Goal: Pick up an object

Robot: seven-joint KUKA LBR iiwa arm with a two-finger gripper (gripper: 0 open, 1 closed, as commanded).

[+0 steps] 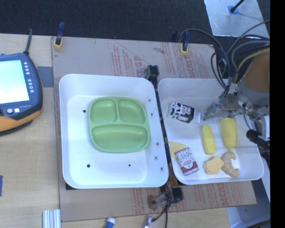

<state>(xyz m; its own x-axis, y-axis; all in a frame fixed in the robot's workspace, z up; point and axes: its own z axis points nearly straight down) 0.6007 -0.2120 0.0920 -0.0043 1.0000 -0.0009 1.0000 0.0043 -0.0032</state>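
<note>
- Two white bins sit side by side, and the right bin (pixel 256 175) has the toys in it.
- A yellow corn cob (pixel 228 132) lies just below the gripper (pixel 226 106), close but not touching.
- It looks light, hard and a bit bumpy, so it should not slip much. Grabbing it across its middle looks best.
- A second corn (pixel 208 139) lies just beside it, farther from the gripper. A black-and-white carton (pixel 181 112) is off to one side, well apart.
- The arm (pixel 255 77) reaches over the bin's far corner, wrist tipped down.
- How wide the gripper stands is too blurry to tell. Nothing is seen in it.
</note>
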